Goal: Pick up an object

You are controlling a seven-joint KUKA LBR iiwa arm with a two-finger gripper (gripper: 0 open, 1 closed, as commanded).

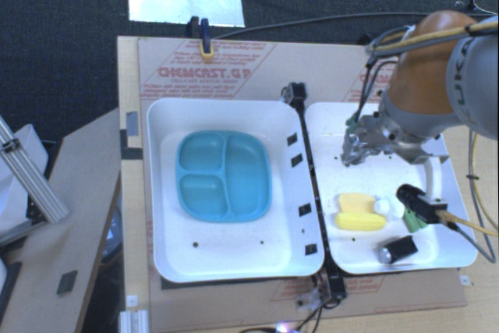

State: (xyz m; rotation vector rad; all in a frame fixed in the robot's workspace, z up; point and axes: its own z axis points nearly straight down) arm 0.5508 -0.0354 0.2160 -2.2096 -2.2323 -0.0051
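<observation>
Camera view: bench sheet [204, 72] reads "CHEMCAST".

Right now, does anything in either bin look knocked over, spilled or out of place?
Nothing stands out. The blue tray lies flat in the left bin. In the right bin, the yellow pieces, a small white ball and a black cylinder lie loose on its floor. The hand hovers above that bin.
</observation>
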